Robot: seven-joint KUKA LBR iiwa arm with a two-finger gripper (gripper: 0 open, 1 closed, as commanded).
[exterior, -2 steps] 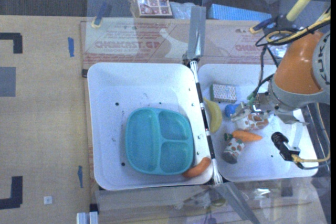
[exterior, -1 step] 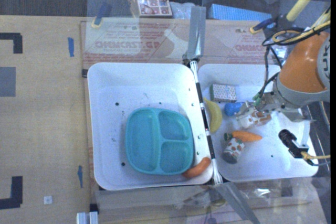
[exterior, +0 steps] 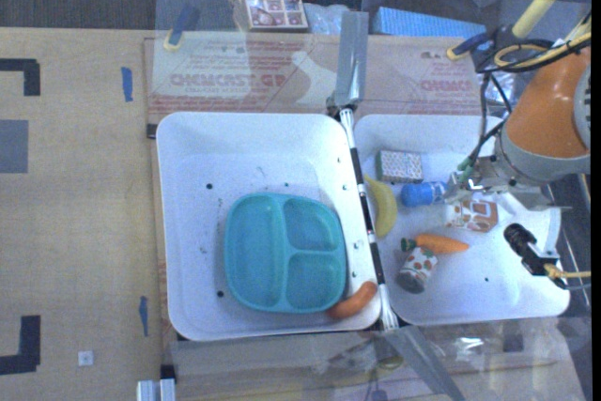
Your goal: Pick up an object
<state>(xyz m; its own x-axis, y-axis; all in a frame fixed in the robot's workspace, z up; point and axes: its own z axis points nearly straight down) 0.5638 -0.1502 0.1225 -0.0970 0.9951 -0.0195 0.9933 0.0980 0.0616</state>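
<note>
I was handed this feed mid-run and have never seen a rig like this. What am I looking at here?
There is one camera, fixed above the bench and looking down at a slant. The grey arm with the orange band is the robot, reaching in from the right. Its gripper hangs low over the right bin, just above a small white-and-brown patterned item. I cannot tell whether it holds anything.

The right bin also holds a banana, a grey speckled block, a blue bottle-like thing, a carrot and a small patterned can.

The left bin holds a teal divided tray, with an orange sausage-shaped piece against its near right corner.
</note>
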